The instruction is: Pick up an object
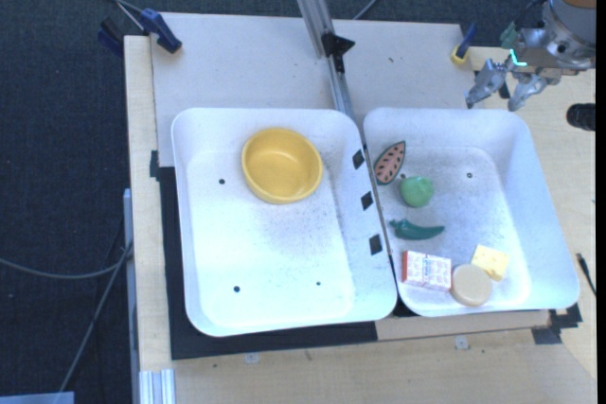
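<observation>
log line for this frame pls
hand: open, holding nothing, above far rim of right bin | left bin: yellow bowl | pick: not yet done

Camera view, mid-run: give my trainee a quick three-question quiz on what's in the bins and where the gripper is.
1. True or false: the yellow bowl sits in the right bin.
2. Which lies nearest the green ball? A) cream disc B) speckled leaf-shaped piece C) yellow wedge
3. Fill in: the gripper hovers above the right bin's ____ rim.

Key: 1 false, it is in the left bin; 2 B; 3 far.
</observation>
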